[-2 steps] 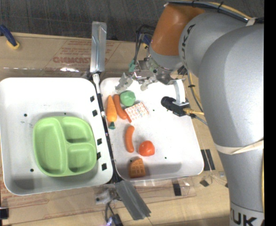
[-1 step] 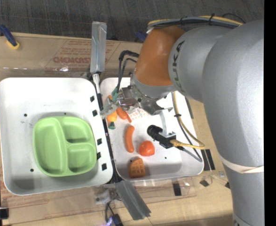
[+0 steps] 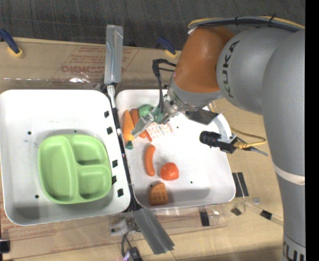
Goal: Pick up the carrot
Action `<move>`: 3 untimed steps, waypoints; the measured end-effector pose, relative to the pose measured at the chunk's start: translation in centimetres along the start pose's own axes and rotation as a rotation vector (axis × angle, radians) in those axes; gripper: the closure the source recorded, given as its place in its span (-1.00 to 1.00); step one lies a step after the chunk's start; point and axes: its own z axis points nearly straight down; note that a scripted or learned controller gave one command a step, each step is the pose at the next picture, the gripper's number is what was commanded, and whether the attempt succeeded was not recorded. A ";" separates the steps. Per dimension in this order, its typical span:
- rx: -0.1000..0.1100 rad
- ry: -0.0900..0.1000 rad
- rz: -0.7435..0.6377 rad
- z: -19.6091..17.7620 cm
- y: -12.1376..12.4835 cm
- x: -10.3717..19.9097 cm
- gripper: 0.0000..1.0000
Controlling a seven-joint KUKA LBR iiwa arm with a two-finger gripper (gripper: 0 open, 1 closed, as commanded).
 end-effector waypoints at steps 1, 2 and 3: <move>0.003 0.003 0.013 0.1 0.8 4.9 -1.00; 0.004 0.002 -0.016 5.1 -0.7 -7.4 -1.00; 0.001 0.002 -0.060 -0.1 1.4 1.8 -1.00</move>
